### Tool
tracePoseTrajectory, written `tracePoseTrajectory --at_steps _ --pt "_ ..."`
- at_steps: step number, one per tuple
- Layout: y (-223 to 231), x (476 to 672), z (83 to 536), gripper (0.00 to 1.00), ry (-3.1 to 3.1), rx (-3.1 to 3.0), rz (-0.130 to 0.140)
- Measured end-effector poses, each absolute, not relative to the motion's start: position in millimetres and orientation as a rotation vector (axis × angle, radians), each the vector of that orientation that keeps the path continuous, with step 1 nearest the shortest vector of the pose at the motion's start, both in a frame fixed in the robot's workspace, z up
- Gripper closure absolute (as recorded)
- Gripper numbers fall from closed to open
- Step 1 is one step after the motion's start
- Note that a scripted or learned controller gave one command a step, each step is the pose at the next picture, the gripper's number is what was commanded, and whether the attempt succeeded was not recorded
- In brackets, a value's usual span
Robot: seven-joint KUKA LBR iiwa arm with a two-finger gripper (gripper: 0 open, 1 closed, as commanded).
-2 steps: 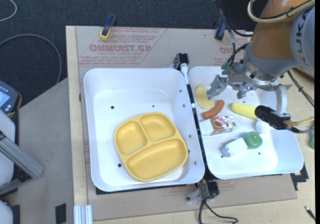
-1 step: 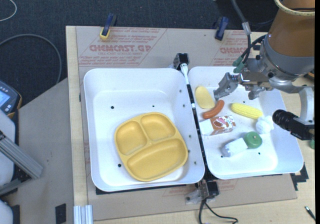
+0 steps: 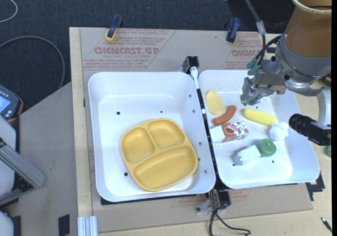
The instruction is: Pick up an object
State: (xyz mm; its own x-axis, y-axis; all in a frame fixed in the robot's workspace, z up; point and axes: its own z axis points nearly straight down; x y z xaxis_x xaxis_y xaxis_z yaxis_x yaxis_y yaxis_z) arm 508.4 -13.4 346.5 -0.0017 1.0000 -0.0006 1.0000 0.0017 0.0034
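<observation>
The board (image 3: 131,50) under the bins reads "CHEMCAST GP" in red. The gripper (image 3: 251,97) hangs over the right bin (image 3: 300,169), just above the corn cob (image 3: 259,117).

Yellow divided tray (image 3: 158,154) in left bin (image 3: 105,92); clamps on board edge.

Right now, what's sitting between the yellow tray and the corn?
In the camera view, the bins' touching walls come first after the yellow tray, then the hot dog and bare white floor before the corn.
</observation>
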Motion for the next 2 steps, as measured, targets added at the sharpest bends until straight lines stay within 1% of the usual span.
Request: tracePoseTrajectory --at_steps 1,2 --pt "39.0 478.4 363.6 1.0 2.228 2.215 0.003" --pt "36.4 480.2 373.2 1.0 2.222 2.217 0.004"
